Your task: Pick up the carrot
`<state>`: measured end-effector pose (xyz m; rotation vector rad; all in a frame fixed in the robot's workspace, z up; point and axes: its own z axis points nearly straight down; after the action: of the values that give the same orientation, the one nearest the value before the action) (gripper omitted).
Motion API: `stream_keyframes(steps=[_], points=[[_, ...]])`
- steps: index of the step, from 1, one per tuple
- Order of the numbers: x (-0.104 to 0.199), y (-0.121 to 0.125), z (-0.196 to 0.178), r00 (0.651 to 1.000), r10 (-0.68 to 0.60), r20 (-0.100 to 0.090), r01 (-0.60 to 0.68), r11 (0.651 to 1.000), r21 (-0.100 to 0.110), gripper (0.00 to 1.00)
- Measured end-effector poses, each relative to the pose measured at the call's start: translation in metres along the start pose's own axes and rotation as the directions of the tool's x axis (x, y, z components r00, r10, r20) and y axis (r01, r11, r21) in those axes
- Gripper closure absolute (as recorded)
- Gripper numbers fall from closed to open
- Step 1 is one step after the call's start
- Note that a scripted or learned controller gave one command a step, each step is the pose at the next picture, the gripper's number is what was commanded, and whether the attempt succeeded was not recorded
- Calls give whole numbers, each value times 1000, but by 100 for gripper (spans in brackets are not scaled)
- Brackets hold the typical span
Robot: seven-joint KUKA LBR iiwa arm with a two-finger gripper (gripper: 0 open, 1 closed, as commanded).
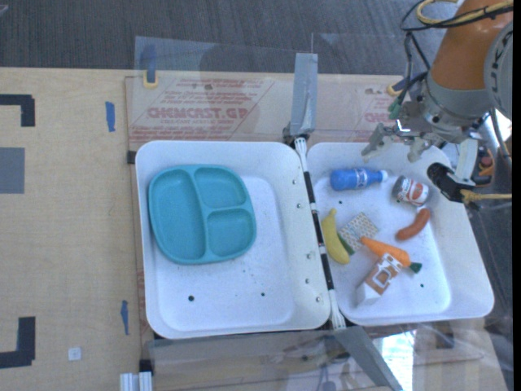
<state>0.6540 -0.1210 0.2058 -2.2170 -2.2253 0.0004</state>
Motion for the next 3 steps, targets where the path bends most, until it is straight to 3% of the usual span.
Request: stream_keyframes(steps=[1, 2, 3], points=[[-33, -50, 27, 1000, 8, 0, -8, 1000, 0, 0], [10, -96, 92, 997, 79, 0, -79, 997, 1, 0], [-13, -137, 108, 989, 148, -6, -148, 988, -32, 0]])
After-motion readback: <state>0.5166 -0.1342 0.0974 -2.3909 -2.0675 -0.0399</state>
